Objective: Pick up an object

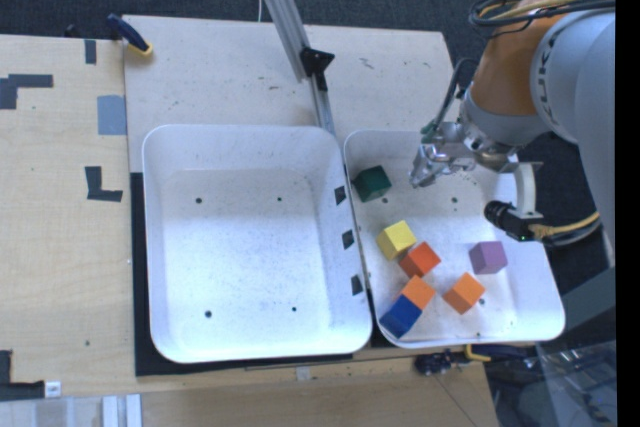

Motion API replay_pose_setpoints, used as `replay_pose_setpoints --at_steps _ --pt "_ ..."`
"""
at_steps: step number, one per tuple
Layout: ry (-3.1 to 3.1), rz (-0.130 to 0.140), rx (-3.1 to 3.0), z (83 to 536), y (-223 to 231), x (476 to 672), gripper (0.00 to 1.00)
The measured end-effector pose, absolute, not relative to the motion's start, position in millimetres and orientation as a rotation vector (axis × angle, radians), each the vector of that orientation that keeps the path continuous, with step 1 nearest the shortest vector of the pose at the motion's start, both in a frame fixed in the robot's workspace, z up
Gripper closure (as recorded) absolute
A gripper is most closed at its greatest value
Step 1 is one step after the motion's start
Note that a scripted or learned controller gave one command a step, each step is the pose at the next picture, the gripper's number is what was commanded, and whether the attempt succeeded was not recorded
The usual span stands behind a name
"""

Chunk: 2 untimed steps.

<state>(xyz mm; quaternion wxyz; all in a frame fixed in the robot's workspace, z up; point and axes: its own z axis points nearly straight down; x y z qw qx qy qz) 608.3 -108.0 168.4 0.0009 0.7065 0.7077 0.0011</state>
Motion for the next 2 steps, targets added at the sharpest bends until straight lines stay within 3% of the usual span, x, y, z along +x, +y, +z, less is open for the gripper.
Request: replay_pose_setpoints --at_steps 1,2 --pt "2.222 0.003 2.218 202.8 -107.5 609.3 1.0" --pt "2.231 0.001 2.215 198.3 -52.9 621.0 1.0"
